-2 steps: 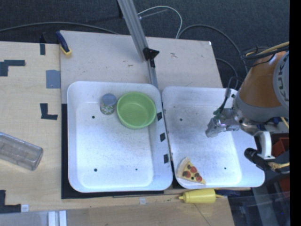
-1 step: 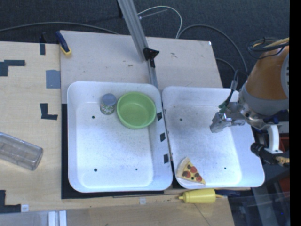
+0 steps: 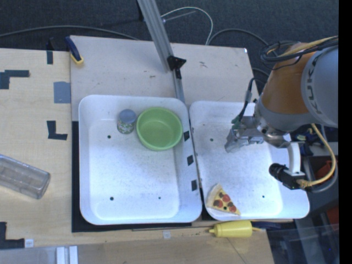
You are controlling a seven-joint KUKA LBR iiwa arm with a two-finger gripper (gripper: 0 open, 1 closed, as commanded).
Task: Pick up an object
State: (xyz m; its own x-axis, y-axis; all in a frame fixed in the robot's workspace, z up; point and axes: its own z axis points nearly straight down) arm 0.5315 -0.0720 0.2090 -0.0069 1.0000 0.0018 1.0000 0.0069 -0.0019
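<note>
Camera view puts the gripper (image 3: 237,142) low over the right bin (image 3: 258,205), grip state unreadable, probably searching; pizza slice (image 3: 223,200) lies near.

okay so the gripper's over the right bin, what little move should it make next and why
Probably slide toward the pizza slice, then descend. The gripper hangs over bare floor in the right bin with nothing beneath it, and the slice at that bin's near-left corner is the closest object. The green bowl and small can sit in the left bin.
</note>
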